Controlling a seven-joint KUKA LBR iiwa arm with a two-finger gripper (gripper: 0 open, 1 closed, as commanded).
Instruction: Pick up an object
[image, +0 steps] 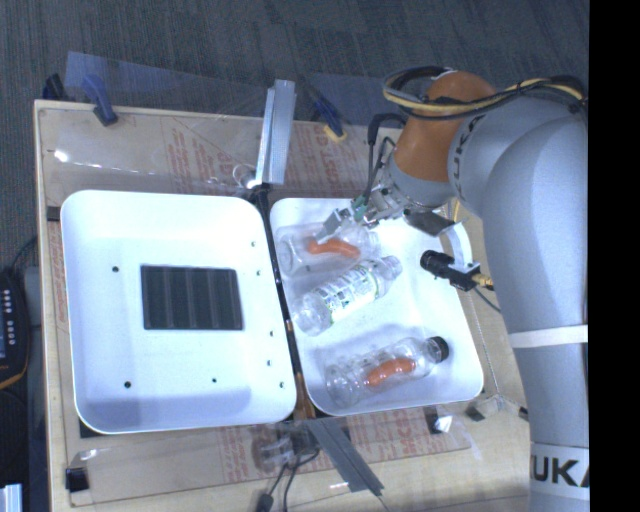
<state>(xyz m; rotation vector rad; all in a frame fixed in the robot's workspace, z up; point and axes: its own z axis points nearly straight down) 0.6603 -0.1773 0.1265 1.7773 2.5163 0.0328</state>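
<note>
Fingers hidden, so I cannot tell the gripper's (362, 212) state; it hangs low in the right bin (462, 352), just beside a clear bottle (322, 246). Two more bottles (347, 291) (385, 367) lie farther away.

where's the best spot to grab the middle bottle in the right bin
Probably across the labelled body of the middle bottle, coming straight down from above. It lies on its side, slanted, cap toward the far right, with bare bin floor along both long sides for the fingers.

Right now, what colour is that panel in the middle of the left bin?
Dark grey, nearly black, with faint vertical stripes: the panel shows best in the camera view.
</note>
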